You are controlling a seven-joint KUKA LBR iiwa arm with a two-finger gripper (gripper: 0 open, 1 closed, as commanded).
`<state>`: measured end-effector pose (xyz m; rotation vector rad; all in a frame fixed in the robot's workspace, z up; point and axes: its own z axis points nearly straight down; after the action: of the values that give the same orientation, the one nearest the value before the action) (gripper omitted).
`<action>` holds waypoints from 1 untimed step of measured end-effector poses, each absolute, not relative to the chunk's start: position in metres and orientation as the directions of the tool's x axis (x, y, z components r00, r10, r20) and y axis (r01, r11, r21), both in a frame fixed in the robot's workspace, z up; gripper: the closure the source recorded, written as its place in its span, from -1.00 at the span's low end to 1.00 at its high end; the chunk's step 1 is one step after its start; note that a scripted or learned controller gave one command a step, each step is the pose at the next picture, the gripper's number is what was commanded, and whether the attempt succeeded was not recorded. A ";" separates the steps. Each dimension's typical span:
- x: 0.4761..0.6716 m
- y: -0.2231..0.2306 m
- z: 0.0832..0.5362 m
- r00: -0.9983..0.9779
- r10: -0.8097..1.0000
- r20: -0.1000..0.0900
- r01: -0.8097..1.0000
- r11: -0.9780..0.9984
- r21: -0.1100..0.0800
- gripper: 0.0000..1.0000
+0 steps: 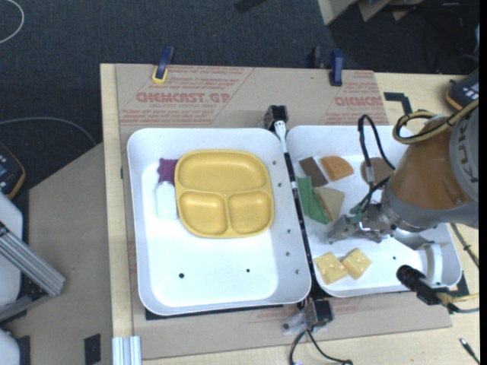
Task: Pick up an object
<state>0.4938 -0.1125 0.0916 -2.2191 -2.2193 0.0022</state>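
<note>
The right bin (380, 139) holds several small objects: a brown block (313, 170), an orange piece (335, 166), a green strip (312, 201), a tan wedge (332, 200) and two yellow cheese-like pieces (329, 268) (356, 262). My gripper (340, 229) hangs low over this bin, its tip just below the tan wedge and above the yellow pieces. The arm's orange band (430, 173) rises behind it at the right. I see no object between the fingers.
The left bin (152, 242) carries a yellow divided plate (224, 192), with a purple item (167, 169) and a white bottle (165, 201) at its left side. A black cable loops over the right bin's far end. Clamps sit at the board's back edge.
</note>
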 end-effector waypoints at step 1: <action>0.495 -0.114 0.088 0.003 1.000 -0.003 1.000 -0.003 0.004 -1.00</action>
<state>0.4952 -0.1143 0.0877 -2.2275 -2.2217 -0.0008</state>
